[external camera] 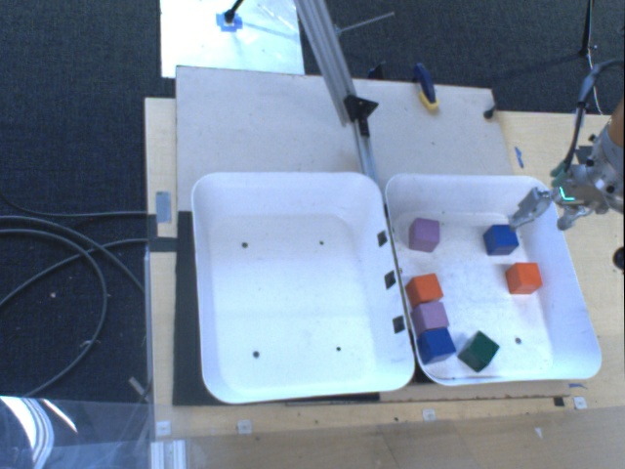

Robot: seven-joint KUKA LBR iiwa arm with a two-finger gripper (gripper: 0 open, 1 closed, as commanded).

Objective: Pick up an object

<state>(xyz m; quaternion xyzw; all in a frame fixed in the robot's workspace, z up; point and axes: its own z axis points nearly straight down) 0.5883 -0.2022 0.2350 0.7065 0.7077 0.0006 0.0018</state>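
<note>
The right bin holds several small cubes. A purple cube and a blue cube lie toward its far side, and an orange cube sits to the right. Along the left wall an orange cube, a purple cube and a blue cube form a line, with a dark green cube beside them. My gripper hangs over the bin's far right corner, up and to the right of the upper blue cube. It is open, with nothing between its fingers.
The left bin stands next to the right one, their walls meeting in the middle. A slanted metal pole crosses the board behind the bins. Black cables lie on the floor at the left.
</note>
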